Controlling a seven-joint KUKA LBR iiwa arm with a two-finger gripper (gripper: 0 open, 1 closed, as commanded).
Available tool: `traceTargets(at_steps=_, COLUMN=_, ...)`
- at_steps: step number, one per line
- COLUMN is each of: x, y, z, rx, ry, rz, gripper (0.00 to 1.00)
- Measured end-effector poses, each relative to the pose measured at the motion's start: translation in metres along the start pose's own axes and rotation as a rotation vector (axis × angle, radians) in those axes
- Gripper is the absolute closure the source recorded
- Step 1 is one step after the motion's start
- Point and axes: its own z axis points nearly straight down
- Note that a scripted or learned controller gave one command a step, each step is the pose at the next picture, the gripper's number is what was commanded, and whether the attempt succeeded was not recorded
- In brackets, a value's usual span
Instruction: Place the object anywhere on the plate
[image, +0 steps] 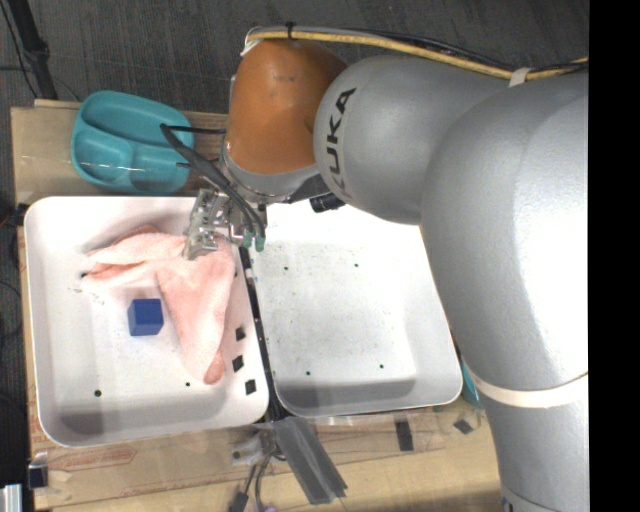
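Note:
A pink cloth (190, 290) lies spread in the left bin (60, 400), one lobe reaching left and a longer one running down toward the bin's front. A small blue cube (146, 317) sits beside the cloth on the bin floor. A teal plate-like dish (125, 140) rests on the bench behind the left bin, outside it. My gripper (207, 238) hangs at the cloth's upper right corner, close to the wall between the bins, and its tips meet the cloth's top edge. The wrist hides the spot where they meet.
The right bin (350, 310) shows a bare white floor with a few dark specks. The big grey arm covers the right side of the view and the back of the right bin. A divider ridge (252, 320) separates the bins.

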Motion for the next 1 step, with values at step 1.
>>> traceTargets(at_steps=1, x=0.0321, y=0.0839, z=0.0056, rx=0.001, ry=0.004, rz=0.076, gripper=1.0)
